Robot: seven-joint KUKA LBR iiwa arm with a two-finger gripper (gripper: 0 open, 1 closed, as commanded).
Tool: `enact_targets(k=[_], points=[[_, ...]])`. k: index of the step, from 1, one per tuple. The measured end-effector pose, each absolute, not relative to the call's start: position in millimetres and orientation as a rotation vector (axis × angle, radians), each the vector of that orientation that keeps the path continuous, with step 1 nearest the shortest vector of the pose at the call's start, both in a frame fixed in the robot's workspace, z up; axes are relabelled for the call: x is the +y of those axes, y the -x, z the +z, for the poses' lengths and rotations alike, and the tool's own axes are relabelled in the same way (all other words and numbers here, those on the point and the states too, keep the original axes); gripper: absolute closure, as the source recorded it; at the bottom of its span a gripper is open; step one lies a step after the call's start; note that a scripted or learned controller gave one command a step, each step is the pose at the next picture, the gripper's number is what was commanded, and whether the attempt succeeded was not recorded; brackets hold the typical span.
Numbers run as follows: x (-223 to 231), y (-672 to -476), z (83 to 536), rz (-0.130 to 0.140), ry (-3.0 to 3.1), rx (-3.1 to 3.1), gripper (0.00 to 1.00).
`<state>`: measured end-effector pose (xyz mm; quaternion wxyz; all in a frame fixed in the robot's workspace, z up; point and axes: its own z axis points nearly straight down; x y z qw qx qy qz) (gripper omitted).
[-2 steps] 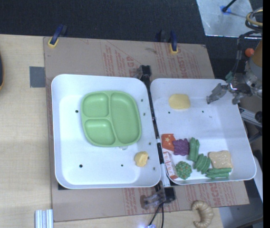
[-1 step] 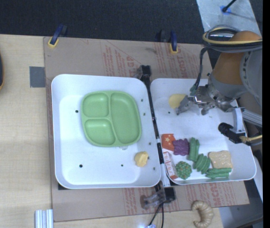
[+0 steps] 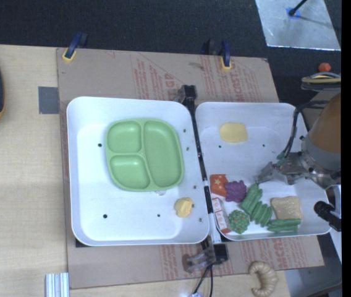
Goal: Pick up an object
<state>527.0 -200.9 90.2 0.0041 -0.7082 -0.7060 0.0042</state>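
Left bin [image 3: 89, 228]: green divided plate [image 3: 144, 153], small yellow piece [image 3: 183, 206]. Right bin [image 3: 249, 113]: yellow disc [image 3: 233, 132], red block [image 3: 217, 184], purple grapes [image 3: 236, 190], green beans [image 3: 257, 208], bread slice [image 3: 286, 207]. My tool [image 3: 280, 169] hovers above the bread; its grip I cannot tell.

Divided plate [image 3: 144, 154] in left bin [image 3: 86, 113]

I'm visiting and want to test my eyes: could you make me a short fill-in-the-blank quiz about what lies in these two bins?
1. The green divided plate lies in the ____ bin as the camera sees it.
2. That plate has ____ compartments.
3. The pale yellow disc lies in the same bin as the slice of ____.
4. The toy croissant lies ____ both bins, on the bench.

Missing words: left; three; bread; outside
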Motion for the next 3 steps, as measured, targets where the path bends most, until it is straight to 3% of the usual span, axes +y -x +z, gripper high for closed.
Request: enact_targets(k=[1,2,3], points=[[-169,-583.3,92,-0.002,2.212,-2.232,0.00],[-200,-659.3,93,-0.001,2.218,-2.233,0.00],[-208,-638.4,209,-0.006,2.227,-2.231,0.00]])
